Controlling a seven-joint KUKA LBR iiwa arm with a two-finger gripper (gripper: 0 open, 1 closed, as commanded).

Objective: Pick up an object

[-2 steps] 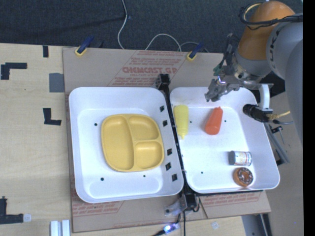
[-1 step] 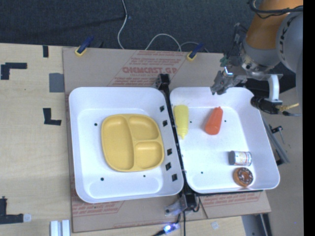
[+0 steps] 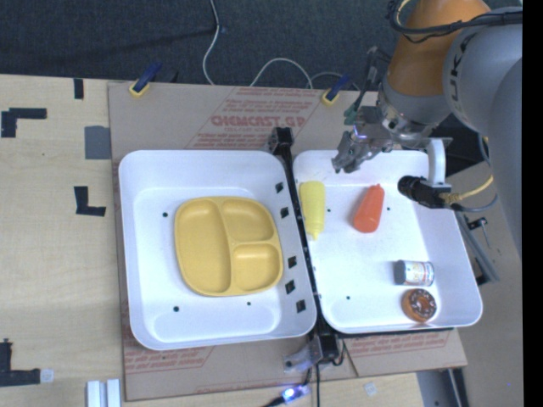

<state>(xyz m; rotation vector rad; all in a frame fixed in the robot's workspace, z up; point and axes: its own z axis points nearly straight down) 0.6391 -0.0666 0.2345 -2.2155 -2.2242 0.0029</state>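
No object was between the fingers. The likeliest picks all lay in the right bin point(image 3: 462, 253): an orange carrot-shaped toy point(image 3: 368, 209) near the bin's middle, tilted, well clear of the walls; a yellow corn-like piece point(image 3: 312, 207) lying lengthwise just beside the left wall of that bin; a small can point(image 3: 414, 272) on its side toward the near right; a round brown donut-like thing point(image 3: 421, 304) just nearer than the can, close to the near right corner. Can and donut sat near each other but apart.

The gripper point(image 3: 349, 159) hung over the far edge of the right bin, above and left of the carrot toy, not touching it. Fingers pointed down-left; whether they were apart or together, couldn't tell, too small and dark. Grey arm with orange band point(image 3: 437, 36) came in from the far right. A black cylindrical part point(image 3: 417, 189) stuck out near the bin's right wall.

Left bin point(image 3: 136, 227) held a yellow divided plate point(image 3: 227, 246), three compartments, roughly centred. Both bins sat side by side on a cardboard sheet point(image 3: 246, 117) with red print, on the wooden table point(image 3: 51, 253). White cable point(image 3: 212, 41) looped at the far side. Black tape marks on the table at left.
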